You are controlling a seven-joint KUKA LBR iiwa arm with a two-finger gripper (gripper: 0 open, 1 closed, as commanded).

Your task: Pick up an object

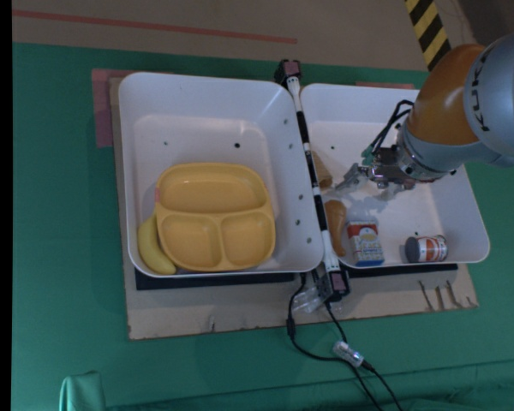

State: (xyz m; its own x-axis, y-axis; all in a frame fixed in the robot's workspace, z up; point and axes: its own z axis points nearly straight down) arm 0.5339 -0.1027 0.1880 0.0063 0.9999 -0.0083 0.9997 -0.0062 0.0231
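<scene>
Your gripper [366,171] hangs over the right bin [463,204], and honestly I can't tell how its jaws stand or if anything's in them. Closest pick is the small carton [365,241] standing at the bin's near wall: light, stiff, boxy, so squeeze its flat sides. The can [426,248] lying nearby looks slick and rolly. Labels are too blurry, only "KUKA" on the arm reads
</scene>
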